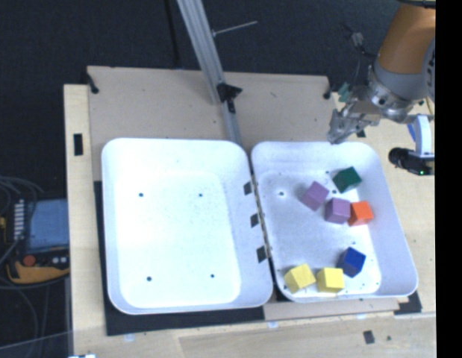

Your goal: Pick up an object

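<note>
The right bin [290, 162] holds several small blocks. A green block [347, 178] lies near its far right, with two purple blocks [316, 195] [337, 209] and an orange block [360, 212] just below it. A blue block [352, 261] and two yellow blocks [299, 277] [330, 279] sit near the front edge. My gripper [339, 134] hangs above the bin's far rim, up and left of the green block, with nothing visibly in it.
The left bin [175, 222] lies beside the right one. A slanted metal pole [204, 47] rises behind the bins. Cables and a blue box [48, 226] sit off the bench at the left.
</note>
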Controlling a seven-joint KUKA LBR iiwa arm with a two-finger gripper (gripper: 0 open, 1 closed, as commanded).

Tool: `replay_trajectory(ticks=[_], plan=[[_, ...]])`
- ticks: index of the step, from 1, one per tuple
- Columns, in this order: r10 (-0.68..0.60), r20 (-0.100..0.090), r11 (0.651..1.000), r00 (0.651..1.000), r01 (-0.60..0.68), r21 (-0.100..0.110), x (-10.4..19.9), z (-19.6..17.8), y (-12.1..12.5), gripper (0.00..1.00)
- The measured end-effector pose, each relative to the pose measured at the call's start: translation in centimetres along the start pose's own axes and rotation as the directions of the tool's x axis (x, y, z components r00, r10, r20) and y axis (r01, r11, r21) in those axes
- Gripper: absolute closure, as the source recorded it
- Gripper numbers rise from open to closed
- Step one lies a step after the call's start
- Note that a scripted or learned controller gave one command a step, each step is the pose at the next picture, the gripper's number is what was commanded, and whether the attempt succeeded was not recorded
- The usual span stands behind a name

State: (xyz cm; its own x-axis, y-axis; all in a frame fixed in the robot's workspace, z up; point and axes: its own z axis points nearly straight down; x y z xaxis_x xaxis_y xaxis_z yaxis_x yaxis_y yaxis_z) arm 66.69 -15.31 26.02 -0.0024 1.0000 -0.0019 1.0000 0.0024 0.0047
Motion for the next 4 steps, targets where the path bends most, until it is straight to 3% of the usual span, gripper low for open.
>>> replay_trajectory(ticks=[1,4], plan=[[-0.004,-0.003,1.0,1.0,0.004,0.004,4.9,-0.5,-1.1,1.0],[-0.005,-0.004,1.0,1.0,0.005,0.008,19.2,-0.5,-1.4,1.0]])
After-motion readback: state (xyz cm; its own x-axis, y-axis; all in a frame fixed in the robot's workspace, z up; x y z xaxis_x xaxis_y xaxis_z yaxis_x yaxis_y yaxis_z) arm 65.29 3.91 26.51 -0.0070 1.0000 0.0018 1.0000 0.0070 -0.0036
